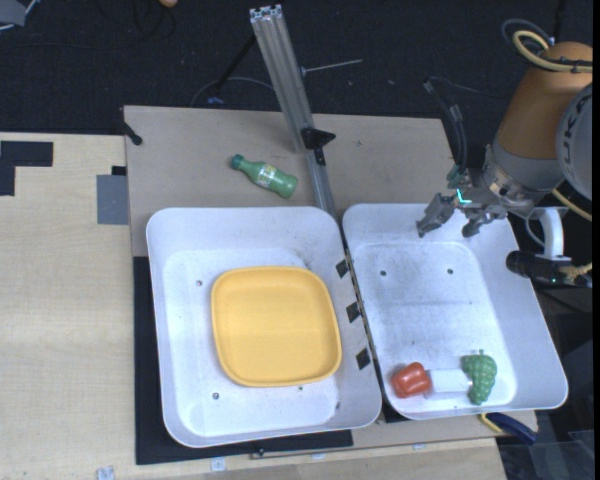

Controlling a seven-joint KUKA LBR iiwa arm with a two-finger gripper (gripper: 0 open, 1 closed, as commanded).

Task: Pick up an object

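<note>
Items: one plate (276,325), one pepper (411,379), one broccoli (479,375).

Tan counter (400,138) against dark cable-strewn floor (100,58), pale wood surface (50,308) to its left, slanted aluminium rail (288,78) crossing above.

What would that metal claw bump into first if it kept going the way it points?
Probably the bare floor of the right-hand shallow white bin: the gripper hangs over its far edge, pointing down. Depth is unclear.
</note>
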